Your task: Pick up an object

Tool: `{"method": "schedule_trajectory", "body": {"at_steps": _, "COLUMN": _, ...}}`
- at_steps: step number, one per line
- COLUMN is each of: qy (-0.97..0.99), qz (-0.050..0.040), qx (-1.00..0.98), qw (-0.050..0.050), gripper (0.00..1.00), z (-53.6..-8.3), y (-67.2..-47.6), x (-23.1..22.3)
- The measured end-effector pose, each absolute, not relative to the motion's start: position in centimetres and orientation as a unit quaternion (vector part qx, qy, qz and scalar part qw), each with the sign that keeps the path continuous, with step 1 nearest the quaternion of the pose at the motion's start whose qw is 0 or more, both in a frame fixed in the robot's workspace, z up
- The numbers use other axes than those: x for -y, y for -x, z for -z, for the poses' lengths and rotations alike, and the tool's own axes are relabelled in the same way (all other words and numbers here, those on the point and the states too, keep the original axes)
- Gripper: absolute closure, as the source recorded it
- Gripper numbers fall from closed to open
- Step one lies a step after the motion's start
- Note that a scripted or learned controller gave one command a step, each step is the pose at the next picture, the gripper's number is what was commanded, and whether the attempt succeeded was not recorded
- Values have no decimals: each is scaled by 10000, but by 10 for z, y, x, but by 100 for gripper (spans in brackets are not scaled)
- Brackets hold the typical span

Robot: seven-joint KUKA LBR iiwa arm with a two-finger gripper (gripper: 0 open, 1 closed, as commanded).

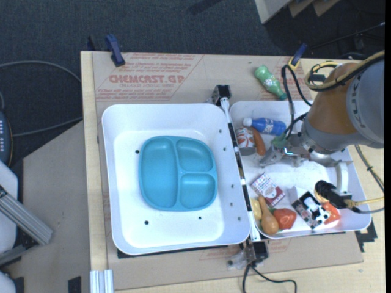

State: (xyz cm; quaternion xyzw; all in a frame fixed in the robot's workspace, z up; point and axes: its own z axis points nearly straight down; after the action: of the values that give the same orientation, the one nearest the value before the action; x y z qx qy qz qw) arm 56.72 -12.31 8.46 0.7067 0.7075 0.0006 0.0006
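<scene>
Currently reaching in from the right over the right bin (360,224), with the orange band of the arm (333,105) sitting above the wrist. Positioning the gripper (276,154) low in the upper-left part of that bin, just beside a hot dog (260,141) and below a blue-and-white bottle (266,125); not gripping anything visibly, and cannot tell how the gripper is set. Lying near the bin's front: a red-and-white packet (267,188), a pear-like yellow piece (267,220) touching a red tomato-like object (285,217), and a black-and-white item (311,207) next to an orange one (330,215). Occupying the middle of the left bin (116,133): a blue divided plate (178,172), lying flat. Resting on the bench (146,78) beyond the right bin: a green bottle (269,80).
</scene>
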Motion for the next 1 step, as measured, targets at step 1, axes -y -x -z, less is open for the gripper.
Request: {"method": "schedule_trajectory", "body": {"at_steps": 1, "qy": -7072, "qz": 11, "qx": -7070, "qw": 11, "gripper": 0, "z": -85, "y": -659, "x": 101}}
